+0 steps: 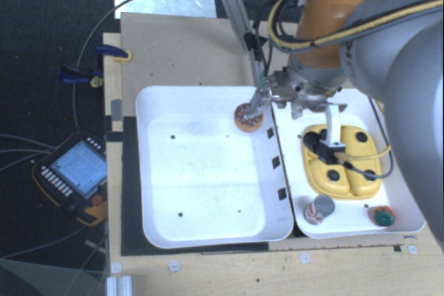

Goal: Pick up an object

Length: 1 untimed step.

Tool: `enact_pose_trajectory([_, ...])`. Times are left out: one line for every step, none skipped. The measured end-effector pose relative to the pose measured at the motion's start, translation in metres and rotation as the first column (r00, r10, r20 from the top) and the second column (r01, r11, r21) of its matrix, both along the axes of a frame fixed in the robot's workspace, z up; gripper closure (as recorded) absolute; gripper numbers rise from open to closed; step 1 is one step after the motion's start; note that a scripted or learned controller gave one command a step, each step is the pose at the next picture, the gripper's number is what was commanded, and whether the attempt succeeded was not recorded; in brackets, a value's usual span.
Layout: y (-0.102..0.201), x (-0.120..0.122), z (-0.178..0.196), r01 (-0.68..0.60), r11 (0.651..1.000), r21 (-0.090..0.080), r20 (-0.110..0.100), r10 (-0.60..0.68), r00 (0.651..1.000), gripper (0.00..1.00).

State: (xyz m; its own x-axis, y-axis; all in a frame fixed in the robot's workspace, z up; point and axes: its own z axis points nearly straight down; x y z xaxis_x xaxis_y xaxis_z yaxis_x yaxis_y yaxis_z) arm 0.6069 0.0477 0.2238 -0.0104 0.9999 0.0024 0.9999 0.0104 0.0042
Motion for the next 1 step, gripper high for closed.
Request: enact_pose_trajectory([0.0599,0.0201,0.0074,-0.001,1.000,0.001,0.000,0.001,1.000,1.00])
